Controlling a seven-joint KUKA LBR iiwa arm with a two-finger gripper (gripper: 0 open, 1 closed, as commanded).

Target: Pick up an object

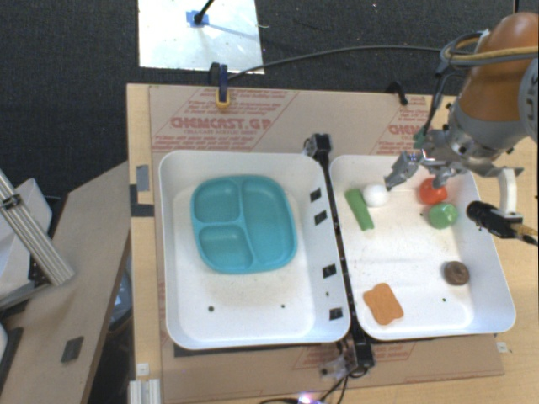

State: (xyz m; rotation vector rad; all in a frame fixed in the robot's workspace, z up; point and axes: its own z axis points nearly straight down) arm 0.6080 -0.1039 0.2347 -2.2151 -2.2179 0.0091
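Camera view: our pincer [421,168], jaw state we cannot tell, hangs over right bin [484,310], red object [433,193] just below-right, white ball [376,196] left.

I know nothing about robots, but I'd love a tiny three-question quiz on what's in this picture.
1. True or false: the divided teal plate lies in the left bin.
2. Which item lies nearest the front edge of the right bin?
A. green stick
B. orange piece
C. white ball
3. Fill in: the end effector hangs over the ____ bin, above the white ball and the red-orange object.

Key: 1 true. 2 B. 3 right.
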